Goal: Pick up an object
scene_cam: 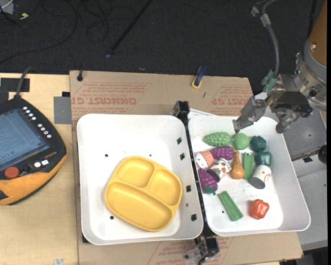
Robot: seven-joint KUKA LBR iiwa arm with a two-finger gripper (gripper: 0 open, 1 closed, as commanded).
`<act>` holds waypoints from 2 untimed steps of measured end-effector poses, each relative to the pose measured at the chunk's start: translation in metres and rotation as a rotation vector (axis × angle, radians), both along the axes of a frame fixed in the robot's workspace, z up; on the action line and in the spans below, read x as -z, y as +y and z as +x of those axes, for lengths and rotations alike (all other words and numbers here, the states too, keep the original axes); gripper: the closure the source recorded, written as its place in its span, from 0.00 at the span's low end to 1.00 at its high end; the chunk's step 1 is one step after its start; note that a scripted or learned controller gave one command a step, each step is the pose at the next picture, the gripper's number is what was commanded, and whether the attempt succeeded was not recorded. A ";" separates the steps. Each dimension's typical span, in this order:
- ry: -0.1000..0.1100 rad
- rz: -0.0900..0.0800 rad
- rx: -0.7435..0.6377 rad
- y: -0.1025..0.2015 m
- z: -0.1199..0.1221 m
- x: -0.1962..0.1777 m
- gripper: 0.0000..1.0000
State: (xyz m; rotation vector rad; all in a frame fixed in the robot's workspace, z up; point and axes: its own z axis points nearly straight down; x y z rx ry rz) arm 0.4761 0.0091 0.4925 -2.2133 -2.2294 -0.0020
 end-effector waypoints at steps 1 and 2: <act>0.002 0.000 0.001 0.060 0.000 -0.020 0.00; 0.007 -0.002 -0.002 0.059 0.000 -0.028 1.00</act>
